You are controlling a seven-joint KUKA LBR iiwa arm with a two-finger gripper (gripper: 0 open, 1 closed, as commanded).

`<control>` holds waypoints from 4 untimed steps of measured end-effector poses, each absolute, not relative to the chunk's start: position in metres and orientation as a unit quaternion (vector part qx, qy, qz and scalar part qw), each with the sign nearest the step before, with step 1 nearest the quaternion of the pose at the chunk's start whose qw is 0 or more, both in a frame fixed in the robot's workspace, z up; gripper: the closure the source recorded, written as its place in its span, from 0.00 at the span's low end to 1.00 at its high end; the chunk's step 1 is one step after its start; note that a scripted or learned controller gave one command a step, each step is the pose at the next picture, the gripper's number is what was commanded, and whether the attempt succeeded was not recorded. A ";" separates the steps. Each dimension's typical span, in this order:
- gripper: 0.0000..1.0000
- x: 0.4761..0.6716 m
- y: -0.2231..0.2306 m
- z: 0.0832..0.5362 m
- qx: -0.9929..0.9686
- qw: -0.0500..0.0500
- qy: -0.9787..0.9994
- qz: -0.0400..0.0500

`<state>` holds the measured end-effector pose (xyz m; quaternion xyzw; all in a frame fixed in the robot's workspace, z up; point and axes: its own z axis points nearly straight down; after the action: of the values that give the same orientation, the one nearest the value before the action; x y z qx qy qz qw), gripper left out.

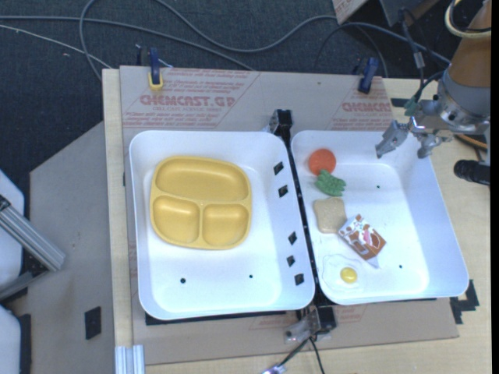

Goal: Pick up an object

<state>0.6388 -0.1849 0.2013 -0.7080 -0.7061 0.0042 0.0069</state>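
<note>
The right bin point(421, 209) holds an orange-red ball point(321, 161), a green toy piece point(330, 183), a tan slice shaped like bread point(330, 214), a red and white packet point(363, 239) and a small yellow round piece point(348, 274). My gripper point(407, 144) hangs over the bin's far right corner, well right of the ball, open, its two grey fingers spread with nothing between them.
The left bin point(265, 263) bears a yellow divided plate point(201, 201). Black clips run along the wall between the bins point(295, 209). Blue clamps point(154, 67) pin the cardboard base at the back. Cables lie on the dark floor behind.
</note>
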 end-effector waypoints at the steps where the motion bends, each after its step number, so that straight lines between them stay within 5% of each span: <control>1: 0.00 0.642 -0.184 0.211 -0.707 0.000 -0.707 0.000; 3: 0.00 0.650 -0.180 0.094 -0.706 0.003 -0.708 0.001; 4: 0.00 0.650 -0.179 0.085 -0.706 0.001 -0.708 0.001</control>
<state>0.6505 -0.1794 0.0849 -0.7065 -0.7077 0.0007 0.0014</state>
